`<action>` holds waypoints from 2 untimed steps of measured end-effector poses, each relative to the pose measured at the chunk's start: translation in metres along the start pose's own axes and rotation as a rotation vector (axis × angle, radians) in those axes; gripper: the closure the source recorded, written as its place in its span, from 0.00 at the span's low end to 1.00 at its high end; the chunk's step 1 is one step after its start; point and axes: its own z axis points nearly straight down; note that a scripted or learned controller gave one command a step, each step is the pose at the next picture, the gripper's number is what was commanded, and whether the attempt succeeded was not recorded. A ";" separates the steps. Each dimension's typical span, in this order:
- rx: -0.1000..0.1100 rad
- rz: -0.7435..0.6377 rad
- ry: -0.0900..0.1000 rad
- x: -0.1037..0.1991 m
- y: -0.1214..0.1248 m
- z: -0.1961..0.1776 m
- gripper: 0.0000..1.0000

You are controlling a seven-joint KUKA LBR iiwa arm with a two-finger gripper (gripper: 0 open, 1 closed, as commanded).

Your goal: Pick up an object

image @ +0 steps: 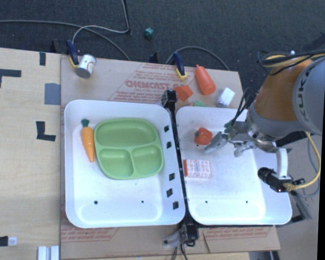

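Robotics lab, clamped cardboard [148, 85] bench, two white bins [74, 149], trailing cables [102, 31]

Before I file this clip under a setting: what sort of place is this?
Most likely a robotics lab bench set up for pick-up trials. A grey and orange arm reaches over two white bins, which hold toy food such as a carrot and a green divided plate; cables trail behind.

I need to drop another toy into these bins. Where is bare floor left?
Left bin: a bare strip runs along the near wall, below the green tray. Right bin: the near half is bare, below the patterned packet. Crowded: the right bin's far part, where the gripper hangs beside the red toy; the carrot hugs the tray's left.
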 end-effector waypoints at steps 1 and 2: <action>-0.008 -0.001 -0.002 0.005 0.055 0.100 0.00; -0.005 0.000 -0.002 0.006 0.110 0.101 0.00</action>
